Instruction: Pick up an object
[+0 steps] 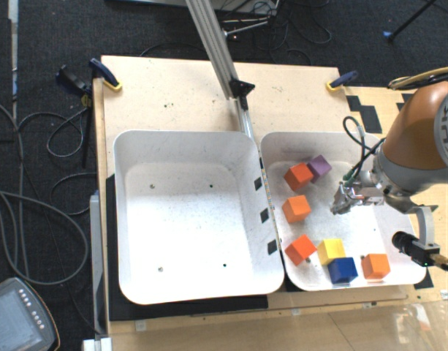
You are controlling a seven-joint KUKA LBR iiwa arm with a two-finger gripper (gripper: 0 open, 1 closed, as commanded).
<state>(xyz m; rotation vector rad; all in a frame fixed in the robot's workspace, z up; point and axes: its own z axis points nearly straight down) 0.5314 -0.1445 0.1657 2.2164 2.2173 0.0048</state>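
Note:
Several blocks lie in the right bin [282, 146]. At its back, an orange block [299, 175] touches a purple block [319, 167]. Another orange block [297, 208] sits below them. Along the front stand an orange block [301, 248], a yellow block [330, 251], a blue block [343, 270] and an orange block [375, 266]. My gripper [343, 202] hangs over the middle right of this bin, right of the middle orange block and above the yellow one. I see nothing between its fingers.
The left bin [181, 214] stands beside the right one. A metal pole [213, 39] slants in from the top to the bins' shared wall. Clamps [105, 74] sit at the bench's back corners. Cables lie on the dark floor at left.

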